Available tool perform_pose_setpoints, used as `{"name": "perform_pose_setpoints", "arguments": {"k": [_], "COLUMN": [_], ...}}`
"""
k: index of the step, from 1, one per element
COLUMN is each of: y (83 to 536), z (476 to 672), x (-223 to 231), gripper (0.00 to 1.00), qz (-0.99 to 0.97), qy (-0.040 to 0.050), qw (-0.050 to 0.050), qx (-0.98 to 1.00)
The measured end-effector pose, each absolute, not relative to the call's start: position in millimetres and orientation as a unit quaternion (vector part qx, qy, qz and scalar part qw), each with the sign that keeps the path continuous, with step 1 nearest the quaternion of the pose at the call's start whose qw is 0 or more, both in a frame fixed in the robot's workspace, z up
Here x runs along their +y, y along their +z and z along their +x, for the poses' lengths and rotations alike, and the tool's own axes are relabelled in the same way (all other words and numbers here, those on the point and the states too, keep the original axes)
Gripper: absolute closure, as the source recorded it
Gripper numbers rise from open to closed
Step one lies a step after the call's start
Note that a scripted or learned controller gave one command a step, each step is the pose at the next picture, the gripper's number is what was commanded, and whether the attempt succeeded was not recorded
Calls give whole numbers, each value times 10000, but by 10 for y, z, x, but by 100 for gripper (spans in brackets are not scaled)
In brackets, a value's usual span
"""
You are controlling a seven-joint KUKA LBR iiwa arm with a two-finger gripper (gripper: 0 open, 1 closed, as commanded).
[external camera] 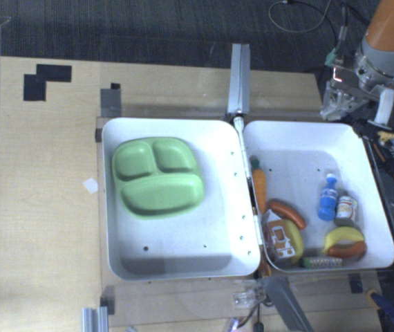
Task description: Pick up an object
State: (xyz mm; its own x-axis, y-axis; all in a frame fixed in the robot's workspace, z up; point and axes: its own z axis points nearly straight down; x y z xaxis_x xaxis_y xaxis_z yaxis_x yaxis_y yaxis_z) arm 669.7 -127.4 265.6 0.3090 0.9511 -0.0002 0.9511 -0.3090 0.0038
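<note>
Above the right bin's (363, 151) far corner, gripper (339, 106) hangs pointing down.

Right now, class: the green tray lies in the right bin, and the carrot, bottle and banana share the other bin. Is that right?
One slip: the camera view shows the green tray in the left bin. The carrot, bottle and banana share the other, right bin.

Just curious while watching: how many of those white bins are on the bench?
2. The left bin holds a green divided plate; the right bin beside it holds toy food and a small blue bottle.
</note>
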Motion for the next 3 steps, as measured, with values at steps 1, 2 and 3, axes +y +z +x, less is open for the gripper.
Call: {"name": "perform_pose_setpoints", "arguments": {"k": [1, 2, 3], "y": [2518, 1770, 2449], "z": [6698, 6570, 6267], "x": [-1160, -1047, -1344], "gripper": [100, 100, 100], "qz": [8934, 9467, 9942], "qy": [16, 10, 17], "qw": [12, 1, 3], "qx": [4493, 3220, 1078]}}
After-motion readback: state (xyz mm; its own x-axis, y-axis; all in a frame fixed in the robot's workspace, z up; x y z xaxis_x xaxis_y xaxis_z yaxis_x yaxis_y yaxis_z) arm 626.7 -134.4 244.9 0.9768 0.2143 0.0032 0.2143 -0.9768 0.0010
